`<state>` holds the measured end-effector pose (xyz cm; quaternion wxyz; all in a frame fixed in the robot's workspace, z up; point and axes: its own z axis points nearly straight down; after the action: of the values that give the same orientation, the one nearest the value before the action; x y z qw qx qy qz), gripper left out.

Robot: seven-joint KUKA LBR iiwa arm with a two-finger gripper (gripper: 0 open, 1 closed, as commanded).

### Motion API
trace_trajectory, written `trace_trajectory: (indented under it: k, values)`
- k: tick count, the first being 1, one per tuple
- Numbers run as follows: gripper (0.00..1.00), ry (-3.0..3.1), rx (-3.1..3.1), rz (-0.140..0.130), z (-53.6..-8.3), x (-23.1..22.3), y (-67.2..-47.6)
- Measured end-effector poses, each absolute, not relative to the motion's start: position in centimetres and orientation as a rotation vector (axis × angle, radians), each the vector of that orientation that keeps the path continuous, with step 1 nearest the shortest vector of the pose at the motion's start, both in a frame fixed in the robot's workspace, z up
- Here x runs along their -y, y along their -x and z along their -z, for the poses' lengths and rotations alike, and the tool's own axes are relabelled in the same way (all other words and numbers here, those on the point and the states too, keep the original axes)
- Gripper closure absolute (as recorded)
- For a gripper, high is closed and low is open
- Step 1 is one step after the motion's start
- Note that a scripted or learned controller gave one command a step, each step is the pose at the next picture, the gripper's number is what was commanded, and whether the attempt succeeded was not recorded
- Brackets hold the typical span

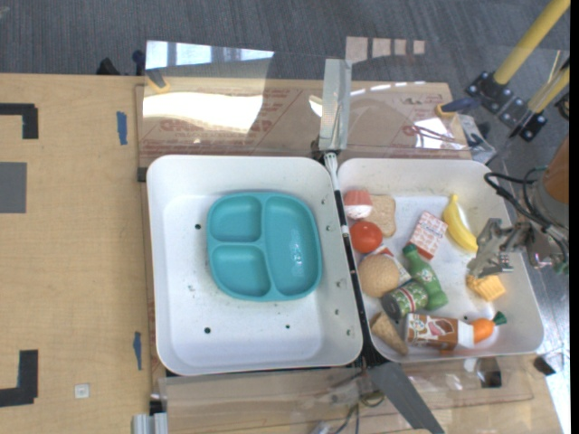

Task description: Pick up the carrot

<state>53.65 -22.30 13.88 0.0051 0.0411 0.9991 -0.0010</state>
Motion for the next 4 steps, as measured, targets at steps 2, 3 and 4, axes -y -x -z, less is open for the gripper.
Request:
trace_trajectory:
  k: [2, 3, 4]
  values:
    - [1.00, 0.207, -3.118, 0.013, -41.7, 22.5, -53.7]
    - [1.00, 0.665, -3.069, -0.001, -30.8, 21.7, -48.7]
    - [1.00, 0.659, -3.058, 0.008, -32.2, 21.8, -49.0]
